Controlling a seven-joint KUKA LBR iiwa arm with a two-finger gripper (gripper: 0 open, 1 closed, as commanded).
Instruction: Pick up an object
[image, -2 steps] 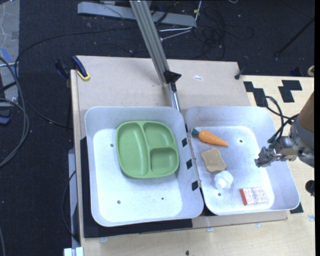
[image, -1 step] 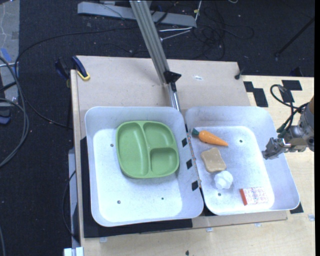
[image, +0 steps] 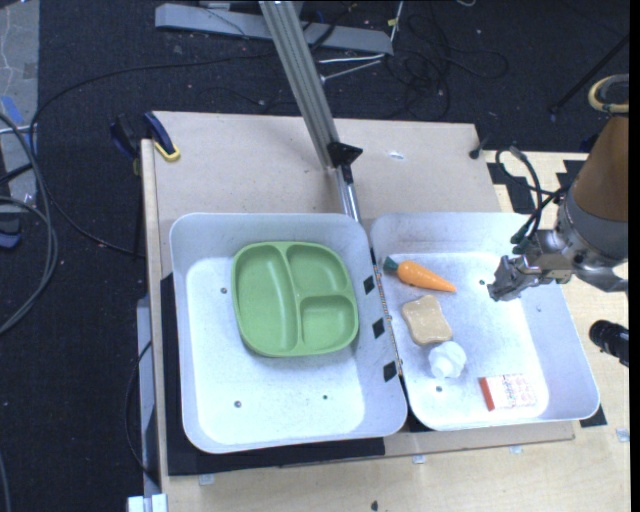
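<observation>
The table (image: 260, 170) carries two white bins. The right bin (image: 560, 370) holds a carrot (image: 425, 275), bread (image: 427, 320) and a small box (image: 512, 391). The tool (image: 500, 285) hovers near the carrot; its opening cannot be determined.

Pincer (image: 497, 287) over right bin (image: 560, 340), near carrot (image: 425, 276)

Green plate (image: 296, 299), orange carrot (image: 424, 275), tan bread (image: 427, 320), white bins (image: 200, 400).

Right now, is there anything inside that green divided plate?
No. All three compartments of the green plate look bare. What lies under it in the left bin is covered.
</observation>
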